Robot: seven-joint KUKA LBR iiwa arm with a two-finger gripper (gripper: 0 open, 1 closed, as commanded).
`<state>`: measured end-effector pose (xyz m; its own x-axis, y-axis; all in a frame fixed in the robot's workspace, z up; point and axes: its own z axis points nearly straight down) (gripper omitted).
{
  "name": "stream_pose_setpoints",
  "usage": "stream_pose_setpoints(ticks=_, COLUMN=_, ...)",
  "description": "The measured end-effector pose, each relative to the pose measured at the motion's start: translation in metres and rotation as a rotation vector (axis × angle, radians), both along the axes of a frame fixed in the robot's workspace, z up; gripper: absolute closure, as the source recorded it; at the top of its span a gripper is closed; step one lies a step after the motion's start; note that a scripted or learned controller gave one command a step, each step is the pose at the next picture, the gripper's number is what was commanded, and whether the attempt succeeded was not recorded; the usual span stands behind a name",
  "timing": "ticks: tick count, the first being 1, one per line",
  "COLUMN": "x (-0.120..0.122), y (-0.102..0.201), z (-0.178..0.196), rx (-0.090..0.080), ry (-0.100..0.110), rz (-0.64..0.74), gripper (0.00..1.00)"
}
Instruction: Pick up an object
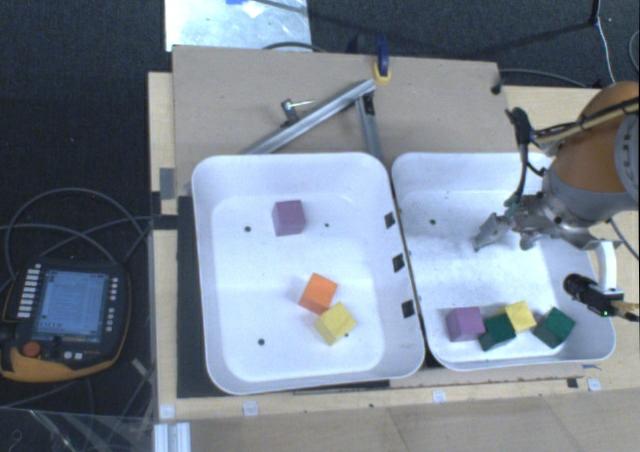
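White plastic bins sit side by side on the bench (440, 100). The left bin (215, 240) holds a purple cube (289, 217) toward the back, and nearer the front an orange cube (318, 292) with a yellow cube (335, 323) touching its front corner. The right bin (430, 180) holds four pieces in a row along its front wall: a purple block (465, 323), a dark green block (496, 331), a yellow block (520, 316) and a green block (554, 326), the first three crowded together, the last just beside them.

The arm (597, 165) reaches in from the right, orange band above the wrist. The tool (508, 230) hangs over the bare middle of the right bin, well apart from the row of blocks, with nothing between its fingers; whether they are spread or closed I cannot tell.

A pendant (62, 315) with a lit screen lies on the dark floor to the left; its writing is too small to read.
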<state>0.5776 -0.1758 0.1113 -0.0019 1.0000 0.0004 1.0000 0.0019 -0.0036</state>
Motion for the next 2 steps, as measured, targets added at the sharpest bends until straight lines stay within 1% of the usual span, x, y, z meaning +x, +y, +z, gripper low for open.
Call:
stream_pose_setpoints(ticks=1, x=0.002, y=0.0, z=0.014, rx=-0.002, ry=-0.008, rz=0.003, gripper=1.0)
stream_pose_setpoints(ticks=2, x=0.008, y=-0.002, z=0.059, rx=-0.003, ry=-0.01, rz=0.003, gripper=1.0)
